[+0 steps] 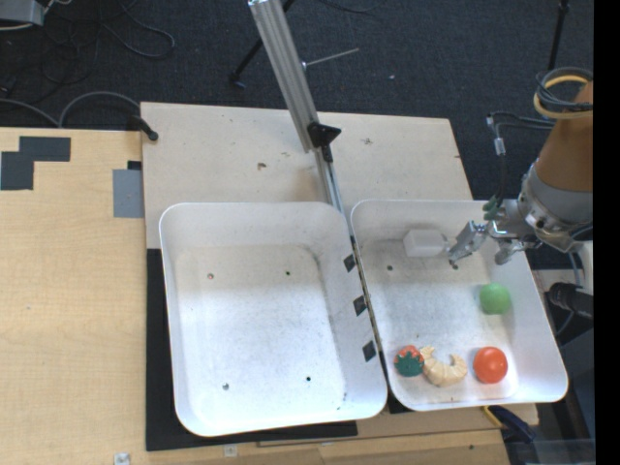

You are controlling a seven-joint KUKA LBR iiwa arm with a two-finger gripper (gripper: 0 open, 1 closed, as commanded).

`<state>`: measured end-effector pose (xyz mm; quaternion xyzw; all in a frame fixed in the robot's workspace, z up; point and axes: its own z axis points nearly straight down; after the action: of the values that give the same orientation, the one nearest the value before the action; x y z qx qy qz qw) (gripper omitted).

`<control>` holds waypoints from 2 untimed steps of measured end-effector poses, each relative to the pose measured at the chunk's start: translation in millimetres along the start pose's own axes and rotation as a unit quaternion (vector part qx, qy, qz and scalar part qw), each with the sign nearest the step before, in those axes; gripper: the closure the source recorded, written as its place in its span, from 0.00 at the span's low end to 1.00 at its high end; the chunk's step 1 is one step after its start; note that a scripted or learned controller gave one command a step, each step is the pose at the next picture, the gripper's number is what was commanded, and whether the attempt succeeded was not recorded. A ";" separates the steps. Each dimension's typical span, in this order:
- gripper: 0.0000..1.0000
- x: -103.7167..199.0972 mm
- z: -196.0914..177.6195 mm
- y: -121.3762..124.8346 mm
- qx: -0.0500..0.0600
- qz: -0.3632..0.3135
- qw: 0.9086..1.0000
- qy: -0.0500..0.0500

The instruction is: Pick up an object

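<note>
Four small things are sitting in the right bin (pixel 542 356): a green ball (pixel 495 298) near its right wall, an orange-red ball (pixel 490 364) in the near right corner, a pale cream lump (pixel 445 369) just beside it, and a small red-and-green piece (pixel 409 361) touching that lump's left end. A whitish block (pixel 423 243) is lying toward the bin's far side. The arm (pixel 562 177) is reaching in from the right over the bin's far right rim, its claw (pixel 480 243) hanging just right of the block with its fingers (pixel 463 245) spread apart, gripping nothing. The left bin (pixel 179 289) is lying alongside on the desk (pixel 223 153).
</note>
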<state>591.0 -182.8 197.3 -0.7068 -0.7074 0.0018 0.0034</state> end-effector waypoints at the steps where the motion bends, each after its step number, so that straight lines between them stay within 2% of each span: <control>1: 0.00 -0.1 -2.6 1.0 -0.002 0.000 1.000 -0.001; 2: 0.00 5.5 60.6 3.0 0.000 0.000 1.000 0.000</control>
<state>593.5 -177.1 136.8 -0.7065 -0.7077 0.0020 0.0037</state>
